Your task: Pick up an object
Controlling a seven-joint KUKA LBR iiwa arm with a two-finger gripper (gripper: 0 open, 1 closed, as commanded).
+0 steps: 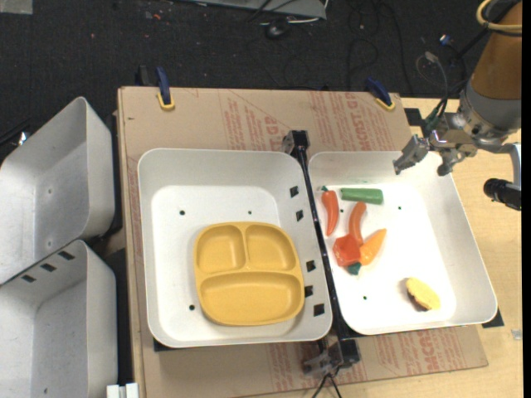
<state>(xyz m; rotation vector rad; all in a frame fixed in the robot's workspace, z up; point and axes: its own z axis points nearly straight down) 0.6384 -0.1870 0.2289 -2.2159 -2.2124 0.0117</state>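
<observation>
I'm watching the right bin [465, 247]; left one is holding a yellow tray [247, 274]. Gripper [427, 157] is hovering wide open, nothing in it, over the bin's far edge. I'm aiming for the green piece [362, 195], lying apart, easiest approached straight down.

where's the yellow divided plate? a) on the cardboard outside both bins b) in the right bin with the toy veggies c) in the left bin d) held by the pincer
c: the yellow divided plate lies flat in the left bin, while the pincer hovers over the far edge of the right bin.
</observation>
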